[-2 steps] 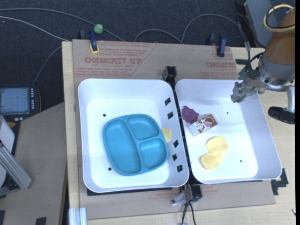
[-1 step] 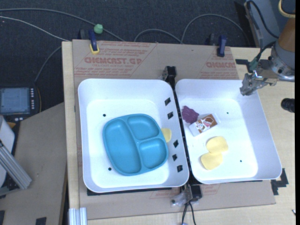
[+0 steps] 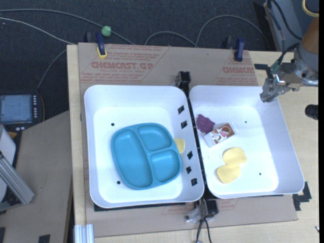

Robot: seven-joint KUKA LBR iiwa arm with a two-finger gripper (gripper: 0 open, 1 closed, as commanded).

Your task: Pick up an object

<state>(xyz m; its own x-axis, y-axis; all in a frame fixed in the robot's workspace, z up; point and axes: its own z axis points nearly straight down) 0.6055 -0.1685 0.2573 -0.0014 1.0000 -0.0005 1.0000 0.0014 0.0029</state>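
A robotics lab: clamped cardboard bench (image 3: 152, 59), trailing cables (image 3: 50, 22), a small monitor (image 3: 17, 109), aluminium framing (image 3: 12, 178).

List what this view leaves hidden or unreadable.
- Gripper: too small and dark in the camera view to read its fingers.
- Yellow piece in the left bin: mostly hidden behind the blue tray.
- Small packet in the right bin: print too small.

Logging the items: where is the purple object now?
In the right bin, near its upper left corner, touching the small printed packet just below it.
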